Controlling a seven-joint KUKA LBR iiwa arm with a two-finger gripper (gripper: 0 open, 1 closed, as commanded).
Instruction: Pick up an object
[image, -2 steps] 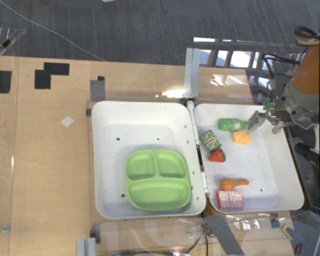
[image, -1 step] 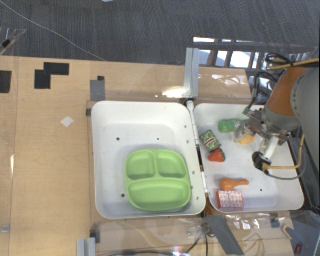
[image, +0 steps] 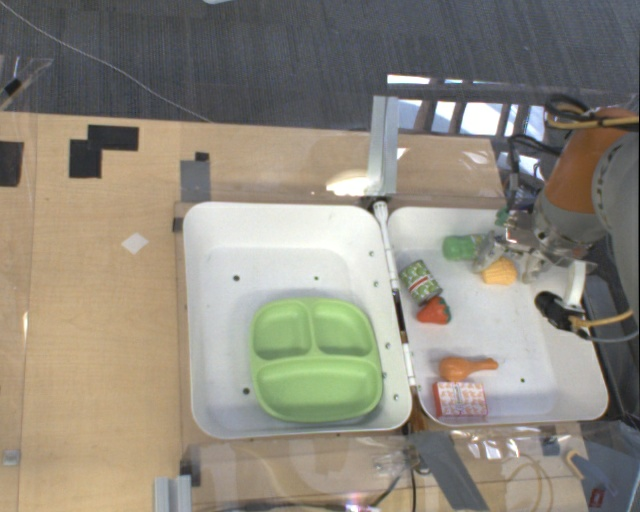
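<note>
Left bin (image: 215, 300): green divided plate (image: 316, 358), toward 6 o'clock. Right bin (image: 560, 395): green item (image: 461, 247) at 12 o'clock; yellow item (image: 499, 271) just beside it, at the gripper (image: 512, 252); can (image: 420, 279) and red item (image: 434, 312) at 9 o'clock; orange carrot (image: 465, 367) and red-patterned packet (image: 461, 399) at 6 o'clock.

Small yellow object (image: 498, 271) in the right bin's (image: 520, 395) far part, beside a green item (image: 461, 247).
</note>
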